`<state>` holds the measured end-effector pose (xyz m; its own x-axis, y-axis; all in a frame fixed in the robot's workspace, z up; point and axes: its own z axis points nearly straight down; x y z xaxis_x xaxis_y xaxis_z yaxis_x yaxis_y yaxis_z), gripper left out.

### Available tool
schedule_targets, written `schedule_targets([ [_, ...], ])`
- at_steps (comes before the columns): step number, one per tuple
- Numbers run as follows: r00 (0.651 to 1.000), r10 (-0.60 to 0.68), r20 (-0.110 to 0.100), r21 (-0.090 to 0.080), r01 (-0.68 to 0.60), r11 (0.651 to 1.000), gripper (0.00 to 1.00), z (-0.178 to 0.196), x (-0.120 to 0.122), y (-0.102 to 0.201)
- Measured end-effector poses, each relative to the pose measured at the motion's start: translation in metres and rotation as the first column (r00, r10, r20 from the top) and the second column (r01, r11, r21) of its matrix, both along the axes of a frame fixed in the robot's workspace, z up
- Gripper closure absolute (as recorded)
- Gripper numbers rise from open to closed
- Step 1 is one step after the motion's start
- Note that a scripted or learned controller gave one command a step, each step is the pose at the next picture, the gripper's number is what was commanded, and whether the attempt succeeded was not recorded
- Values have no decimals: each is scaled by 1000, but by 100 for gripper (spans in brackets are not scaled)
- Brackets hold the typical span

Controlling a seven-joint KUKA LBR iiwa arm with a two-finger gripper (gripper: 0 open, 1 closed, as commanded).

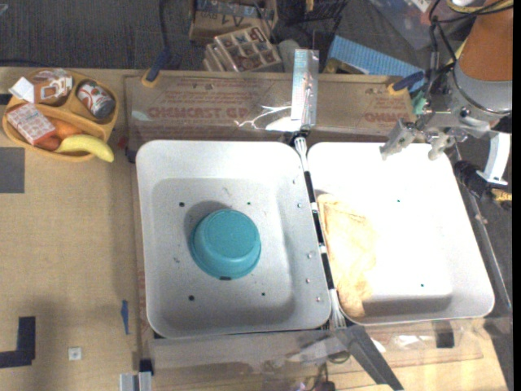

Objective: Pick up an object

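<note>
A teal bowl [226,243] lies upside down in the middle of the left bin [163,177]. A tan, crumpled cloth [348,252] rests against the left wall of the right bin [456,243]. My gripper [418,143] hovers over the far edge of the right bin, well away from the cloth and the bowl. Its fingers [396,143] are spread open with nothing between them. The grey arm with its orange band [491,47] comes in from the upper right.
A cardboard wall [212,104] runs behind both bins. An orange tray [57,120] of toy food with a banana [86,146] sits on the bench at far left. Boxes and cables lie beyond the bench.
</note>
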<state>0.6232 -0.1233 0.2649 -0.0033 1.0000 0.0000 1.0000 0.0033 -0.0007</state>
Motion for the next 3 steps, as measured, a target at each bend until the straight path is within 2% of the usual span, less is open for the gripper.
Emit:
schedule_targets([
  [1, 1000, -3, 0, 0, 3, 1000, 0, -80, -62, 41],
  [2, 999, -36, 7, -1, 36, 999, 0, -169, -54, 25],
  [3, 985, 172, 15, -7, -172, 985, 0, -173, -37, 29],
])
